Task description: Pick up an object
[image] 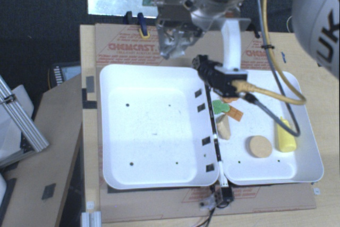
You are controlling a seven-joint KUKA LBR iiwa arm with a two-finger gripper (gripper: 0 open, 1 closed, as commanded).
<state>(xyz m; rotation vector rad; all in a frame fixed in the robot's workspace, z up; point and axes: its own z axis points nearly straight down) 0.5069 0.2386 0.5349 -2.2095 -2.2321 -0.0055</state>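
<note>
My gripper point(173, 46) hangs over the far edge of the left bin point(133, 82), above the cardboard behind it, with nothing visibly held. The right bin point(265, 167) holds the loose objects. A tan round disc point(260, 146) lies near its middle. A yellow block point(285, 136) sits to the disc's right. A green piece point(220, 108), an orange piece point(234, 114) and a beige wedge point(223, 128) cluster by the divider. The gripper is well left of and behind all of them.
A black cable fitting point(220, 78) with a yellow hose point(276, 95) crosses the far part of the right bin. The bins sit on a cardboard sheet point(122, 45). A blue clamp point(142, 23) stands at the sheet's far edge. An aluminium rail point(21, 119) lies at the left.
</note>
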